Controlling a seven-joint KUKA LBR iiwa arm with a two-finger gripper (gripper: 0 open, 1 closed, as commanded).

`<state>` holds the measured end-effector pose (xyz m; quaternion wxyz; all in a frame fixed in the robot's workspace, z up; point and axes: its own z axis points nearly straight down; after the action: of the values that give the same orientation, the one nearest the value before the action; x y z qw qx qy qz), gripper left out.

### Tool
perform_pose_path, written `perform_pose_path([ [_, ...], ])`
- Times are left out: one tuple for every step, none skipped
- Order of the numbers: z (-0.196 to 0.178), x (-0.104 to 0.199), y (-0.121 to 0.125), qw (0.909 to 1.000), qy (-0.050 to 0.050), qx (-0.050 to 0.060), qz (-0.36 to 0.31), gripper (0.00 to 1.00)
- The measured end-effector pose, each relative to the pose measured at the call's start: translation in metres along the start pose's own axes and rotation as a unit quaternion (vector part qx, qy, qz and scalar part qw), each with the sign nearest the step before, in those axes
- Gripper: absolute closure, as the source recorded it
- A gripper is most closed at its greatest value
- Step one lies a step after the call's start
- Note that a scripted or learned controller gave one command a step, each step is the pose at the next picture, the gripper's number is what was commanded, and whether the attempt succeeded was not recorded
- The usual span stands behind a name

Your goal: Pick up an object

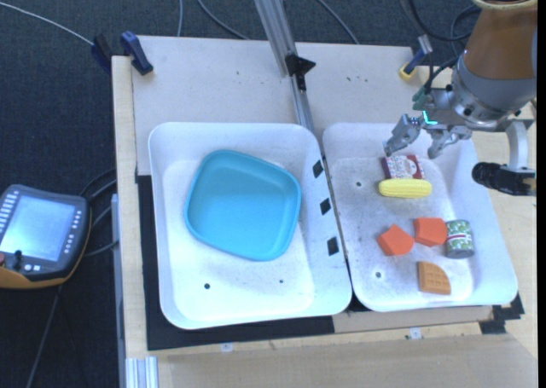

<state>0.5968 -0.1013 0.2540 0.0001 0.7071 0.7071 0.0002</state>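
My gripper (422, 136) hangs over the far end of the right bin (368, 291), open, with nothing between its fingers (401, 134). Just below and to the left of it lies a red and white packet (401, 165). A yellow corn cob (404, 188) rests right against the packet's near side. Closer to the front are an orange block (395, 240), a red-orange block (431, 230), a small green-labelled can (459, 239) and a brown waffle-like piece (433, 278).
A blue square plate (243, 204) lies in the left bin (175, 297). A slanted metal rail (275, 20) runs down to the gap between the bins. A teach pendant (38, 233) sits off the bench at left.
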Motion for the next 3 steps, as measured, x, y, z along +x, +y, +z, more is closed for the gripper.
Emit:
perform_pose_path([
  [0.0,0.0,0.0,1.0,0.0,0.0,0.0,0.0],
  [0.042,0.003,-0.001,1.0,0.0,0.001,0.0,0.0],
  [0.084,0.007,-0.001,1.0,0.0,0.002,0.0,0.0],
])
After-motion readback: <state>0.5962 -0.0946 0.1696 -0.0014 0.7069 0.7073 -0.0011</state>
